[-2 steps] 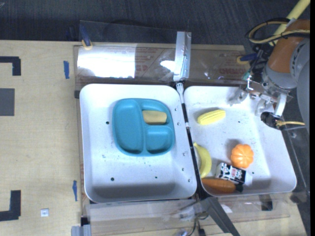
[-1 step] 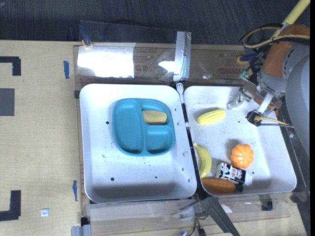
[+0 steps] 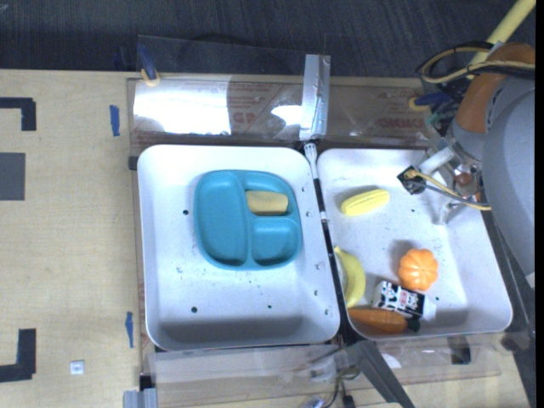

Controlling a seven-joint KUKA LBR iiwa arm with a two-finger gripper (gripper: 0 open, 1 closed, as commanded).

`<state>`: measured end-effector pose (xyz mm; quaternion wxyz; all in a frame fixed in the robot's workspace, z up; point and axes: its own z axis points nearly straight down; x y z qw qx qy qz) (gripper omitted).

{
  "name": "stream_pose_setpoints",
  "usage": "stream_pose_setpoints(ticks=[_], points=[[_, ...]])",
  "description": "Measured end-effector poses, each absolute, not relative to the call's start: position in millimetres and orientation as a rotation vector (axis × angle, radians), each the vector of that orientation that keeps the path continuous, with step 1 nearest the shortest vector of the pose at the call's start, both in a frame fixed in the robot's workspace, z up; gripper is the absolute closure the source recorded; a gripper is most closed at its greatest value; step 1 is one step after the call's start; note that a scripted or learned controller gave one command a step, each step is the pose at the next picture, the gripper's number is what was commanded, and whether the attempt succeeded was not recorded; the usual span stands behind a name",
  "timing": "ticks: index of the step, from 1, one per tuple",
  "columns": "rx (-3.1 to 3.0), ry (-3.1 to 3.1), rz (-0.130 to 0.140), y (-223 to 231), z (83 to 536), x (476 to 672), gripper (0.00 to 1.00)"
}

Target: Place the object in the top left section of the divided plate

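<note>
Lying in the small 2 o'clock section of the blue divided plastic plate is the tan oblong bread-like piece, inside the left white bin. The right white bin holds a yellow ridged corn-like toy, a yellow banana, a round orange pumpkin-like toy, a black-and-white box and an orange-brown sausage shape. The gripper sits at that bin's 2 o'clock; wide or narrow, I cannot tell.

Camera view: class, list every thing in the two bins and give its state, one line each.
Blue divided plastic plate: flat in left white bin, holding one thing.
Tan oblong roll: lying in plate's upper right section.
Yellow ridged cob: lying loose, right white bin.
Orange round pumpkin: resting loose.
Yellow curved banana: against right white bin's left wall.
Black-and-white carton: lying down.
Orange-brown oblong: lying at near wall.
</note>
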<state>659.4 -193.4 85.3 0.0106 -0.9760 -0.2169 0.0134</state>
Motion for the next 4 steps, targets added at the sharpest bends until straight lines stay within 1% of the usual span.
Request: stream_pose_setpoints(ticks=[1,2,3,4], points=[[-3.120,-0.324,0.013,-193,101,654.4,0.00],[-2.959,-1.061,0.000,-224,209,659.8,0.00],[-2.763,-1.499,0.001,-216,273,662.6,0.00],[-2.531,-1.866,-0.001,-182,395,668.8,0.00]])
